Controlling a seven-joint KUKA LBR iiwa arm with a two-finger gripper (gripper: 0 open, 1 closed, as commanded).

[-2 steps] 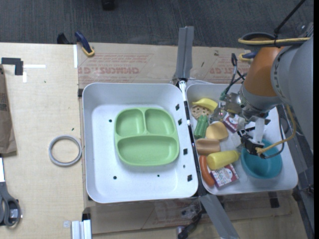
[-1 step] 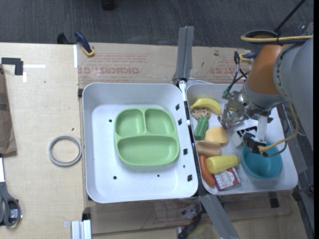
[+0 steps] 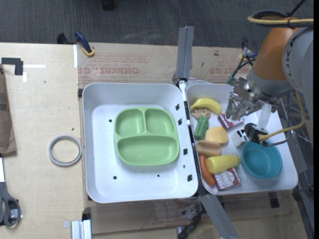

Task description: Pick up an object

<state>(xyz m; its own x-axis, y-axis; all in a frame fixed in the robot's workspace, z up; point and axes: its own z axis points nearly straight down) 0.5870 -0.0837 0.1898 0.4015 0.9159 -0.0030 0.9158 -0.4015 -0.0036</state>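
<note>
My gripper (image 3: pixel 234 111) hangs over the upper part of the right bin (image 3: pixel 284 183), tilted down and to the left. Just under its tip lies a small maroon packet (image 3: pixel 227 123); whether the two touch cannot be told. Left of it are a yellow banana (image 3: pixel 206 104), a brown cookie (image 3: pixel 201 113) and a green cylinder (image 3: pixel 201 127). Below lie a pale orange wedge (image 3: pixel 217 135), a tan sausage (image 3: pixel 208 147), a yellow cylinder (image 3: pixel 223 162), an orange carrot (image 3: pixel 207 172), a red packet (image 3: pixel 228 179) and a blue bowl (image 3: pixel 261 160).
The left bin (image 3: pixel 94 133) holds a green divided plate (image 3: pixel 147 136). A grey ring (image 3: pixel 65 150) lies on the bench to the left, with scissors (image 3: pixel 9 210) at the bottom left corner. A grey metal bar (image 3: pixel 184 54) rises between the bins at the back.
</note>
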